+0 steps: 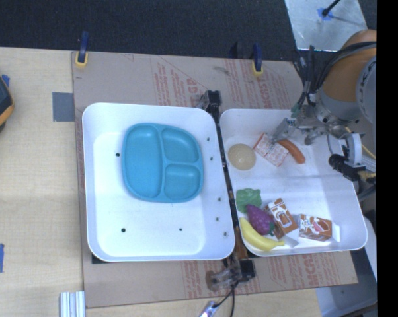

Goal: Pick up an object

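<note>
Bench [34,197]: pale wood, with a brown cardboard sheet [153,78] under both bins.
Left bin [100,236]: shallow and white; it holds a blue divided plate [162,162] lying flat near its middle.
Right bin [344,203]: shallow and white, just beside the left bin; it holds all the small items.
Arm [348,65]: grey with an orange band, reaching in over the right bin's far right corner.
Gripper [293,132]: low over the far part of the right bin; how its tips stand cannot be told.
Far items: a round beige ball [241,156], a red-and-white packet [272,150] beside it, and an orange sausage [293,150] just beside the gripper.
Near items: green leaf [248,197], purple grapes [258,218], banana [258,239], and two small cartons [282,216] [315,228], clustered together.
</note>
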{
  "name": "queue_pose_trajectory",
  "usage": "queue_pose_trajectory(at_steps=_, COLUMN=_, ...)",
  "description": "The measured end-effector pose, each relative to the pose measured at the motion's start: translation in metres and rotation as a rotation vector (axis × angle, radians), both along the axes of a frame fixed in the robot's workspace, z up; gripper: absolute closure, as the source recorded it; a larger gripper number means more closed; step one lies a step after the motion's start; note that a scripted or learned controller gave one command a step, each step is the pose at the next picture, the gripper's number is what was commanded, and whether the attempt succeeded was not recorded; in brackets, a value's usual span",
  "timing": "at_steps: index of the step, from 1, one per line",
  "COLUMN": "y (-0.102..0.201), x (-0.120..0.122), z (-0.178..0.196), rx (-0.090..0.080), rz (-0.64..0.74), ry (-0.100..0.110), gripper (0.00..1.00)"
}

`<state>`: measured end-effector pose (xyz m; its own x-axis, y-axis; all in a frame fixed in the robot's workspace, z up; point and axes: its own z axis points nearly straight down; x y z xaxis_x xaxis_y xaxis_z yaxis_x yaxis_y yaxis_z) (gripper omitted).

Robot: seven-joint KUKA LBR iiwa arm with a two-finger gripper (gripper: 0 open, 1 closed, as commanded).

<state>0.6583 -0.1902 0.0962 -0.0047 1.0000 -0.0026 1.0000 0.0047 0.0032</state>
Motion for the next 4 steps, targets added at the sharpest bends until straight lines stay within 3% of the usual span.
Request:
queue_pose_trajectory(at_steps=1, y=0.0, x=0.001, z=0.011, rx=0.002, rz=0.003, ry=-0.001, gripper=1.0)
queue_pose_trajectory(at_steps=2, y=-0.022, x=-0.002, z=-0.004, rx=0.002, rz=-0.002, ry=0.004, gripper=1.0)
queue_pose_trajectory(at_steps=3, y=-0.022, x=-0.002, z=-0.004, rx=0.001, rz=-0.002, ry=0.003, gripper=0.0)
queue_pose_trajectory(at_steps=4, y=-0.002, x=-0.032, z=-0.004, rx=0.001, rz=-0.001, ry=0.007, gripper=0.0)
